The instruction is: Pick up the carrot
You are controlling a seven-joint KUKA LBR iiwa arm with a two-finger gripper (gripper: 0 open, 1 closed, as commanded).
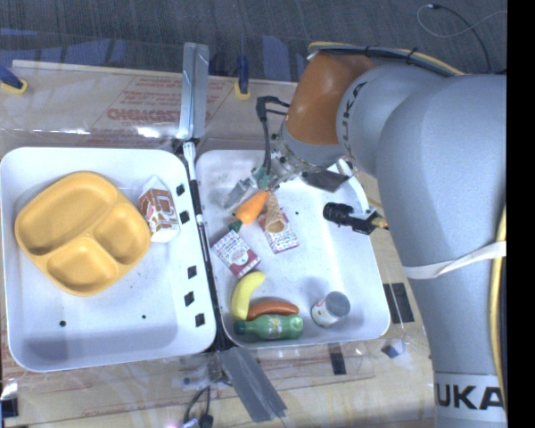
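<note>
Tool [266, 182] over the carrot [251, 208] — upper middle of frame.
Poised right at its leafy end, presumably to grab — how its grip stands, I cannot tell.

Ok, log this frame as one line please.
stage: reaching | pincer: at carrot's upper end | carrot: lying in right bin | grip: unconfirmed

One fixed cam above bench, looking down at a slant on both bins [98, 346]; arm [428, 150] enters from right.
</note>
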